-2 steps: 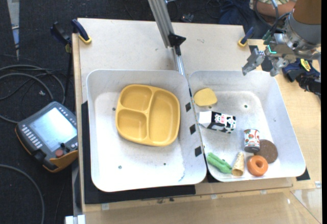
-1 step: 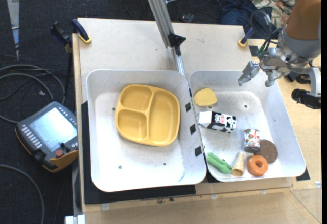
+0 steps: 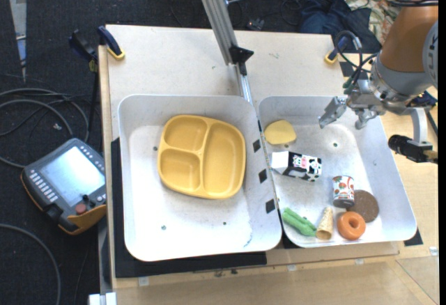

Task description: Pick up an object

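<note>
My gripper (image 3: 346, 115) hangs over the far part of the right bin (image 3: 382, 157), open, with nothing between its fingers. Below it in that bin lie a pale yellow round piece (image 3: 280, 132), a black-and-white cow-print carton (image 3: 298, 165), a small red-labelled can (image 3: 343, 190), a brown cookie (image 3: 366, 205), an orange doughnut (image 3: 351, 225), a tan cone (image 3: 325, 223) and a green pod (image 3: 298, 221). The gripper stands apart from all of them, nearest the yellow piece and the carton.
The left bin (image 3: 139, 227) holds a yellow divided plate (image 3: 202, 156). A metal pole (image 3: 216, 8) slants up from between the bins. Yellow clamps (image 3: 111, 46) sit at the bench's far corners. A teach pendant (image 3: 63, 185) lies on the floor at left.
</note>
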